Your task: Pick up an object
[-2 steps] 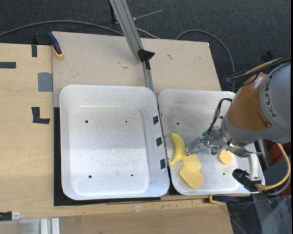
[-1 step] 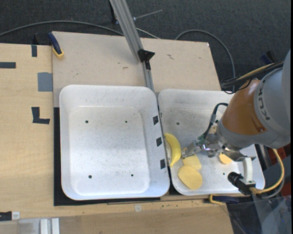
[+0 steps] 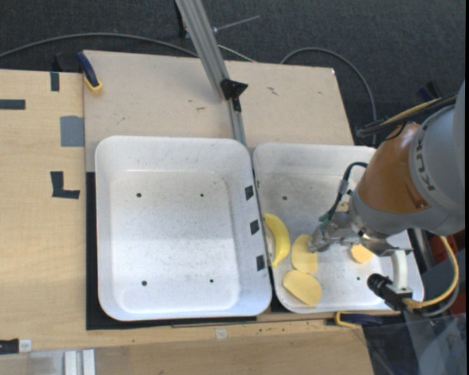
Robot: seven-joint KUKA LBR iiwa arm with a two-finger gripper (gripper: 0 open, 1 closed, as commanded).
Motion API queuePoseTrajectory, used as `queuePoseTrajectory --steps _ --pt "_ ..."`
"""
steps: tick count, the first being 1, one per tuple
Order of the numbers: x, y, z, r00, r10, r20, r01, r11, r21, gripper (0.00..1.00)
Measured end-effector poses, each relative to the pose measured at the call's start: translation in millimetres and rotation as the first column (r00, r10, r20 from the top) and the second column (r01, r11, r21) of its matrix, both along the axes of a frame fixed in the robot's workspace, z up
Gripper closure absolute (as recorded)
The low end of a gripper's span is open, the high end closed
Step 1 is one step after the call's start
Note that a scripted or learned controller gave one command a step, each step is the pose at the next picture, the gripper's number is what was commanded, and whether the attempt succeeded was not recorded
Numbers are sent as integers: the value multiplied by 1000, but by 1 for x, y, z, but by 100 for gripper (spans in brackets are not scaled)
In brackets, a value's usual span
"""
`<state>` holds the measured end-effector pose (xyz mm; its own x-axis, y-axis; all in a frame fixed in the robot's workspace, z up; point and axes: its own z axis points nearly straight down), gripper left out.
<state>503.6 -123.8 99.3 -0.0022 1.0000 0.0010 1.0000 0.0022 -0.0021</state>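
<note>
Nearest, a pale yellow piece (image 3: 302, 287) lies in the right bin (image 3: 297, 166); another (image 3: 303, 255) sits beneath the gripper (image 3: 322, 239), beside the banana (image 3: 277, 237). Gripper state cannot be determined; the arm (image 3: 410, 178) partly hides a further piece (image 3: 361, 253).

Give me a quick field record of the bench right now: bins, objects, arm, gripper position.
left bin: white, shallow, speckled floor
right bin: white, holds all the yellow objects
banana: curved, by the right bin's left wall
yellow pieces: one under the gripper, one near the front edge, one partly behind the arm
arm: reaching over the right bin
gripper: low, at the middle yellow piece
grasp: cannot tell
</note>
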Motion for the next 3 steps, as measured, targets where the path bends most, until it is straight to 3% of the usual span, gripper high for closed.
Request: queuePoseTrajectory --steps 3 --pt "11 6 149 1000 0 7 0 1000 -2 100"
